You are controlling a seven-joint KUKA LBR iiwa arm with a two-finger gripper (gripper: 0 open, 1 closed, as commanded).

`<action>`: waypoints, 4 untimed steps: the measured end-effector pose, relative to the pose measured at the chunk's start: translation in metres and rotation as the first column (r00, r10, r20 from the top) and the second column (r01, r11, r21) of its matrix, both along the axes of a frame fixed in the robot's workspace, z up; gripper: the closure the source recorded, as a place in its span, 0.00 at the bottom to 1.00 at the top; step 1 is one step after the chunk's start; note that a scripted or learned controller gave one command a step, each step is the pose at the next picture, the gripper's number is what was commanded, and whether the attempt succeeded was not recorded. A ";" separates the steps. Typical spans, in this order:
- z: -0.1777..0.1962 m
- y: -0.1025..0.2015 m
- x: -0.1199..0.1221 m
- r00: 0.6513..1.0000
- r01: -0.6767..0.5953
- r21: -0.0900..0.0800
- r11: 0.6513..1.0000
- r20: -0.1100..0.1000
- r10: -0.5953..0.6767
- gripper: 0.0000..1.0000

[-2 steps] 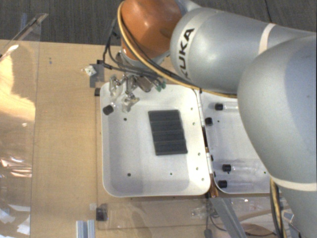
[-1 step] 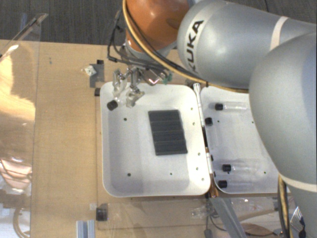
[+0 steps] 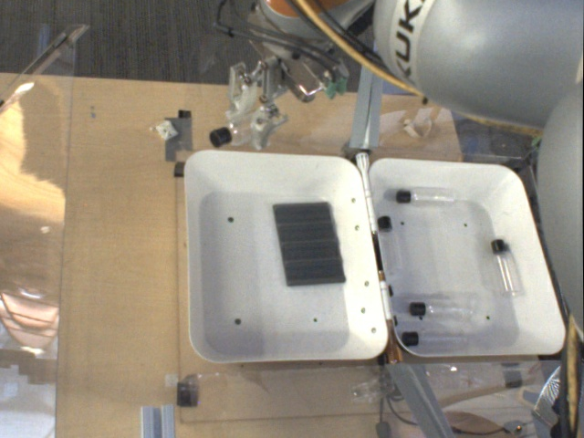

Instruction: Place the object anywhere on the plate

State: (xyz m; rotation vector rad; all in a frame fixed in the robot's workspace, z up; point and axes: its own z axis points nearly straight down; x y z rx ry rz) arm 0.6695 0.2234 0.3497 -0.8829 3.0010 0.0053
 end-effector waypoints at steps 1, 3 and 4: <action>-0.024 0.012 -0.001 0.757 0.653 0.000 0.757 -0.008 -0.653 1.00; 0.087 0.012 -0.049 0.100 0.995 -0.001 0.100 -0.013 -0.995 1.00; -0.145 -0.001 -0.049 -0.634 0.773 -0.007 -0.634 -0.013 -0.773 1.00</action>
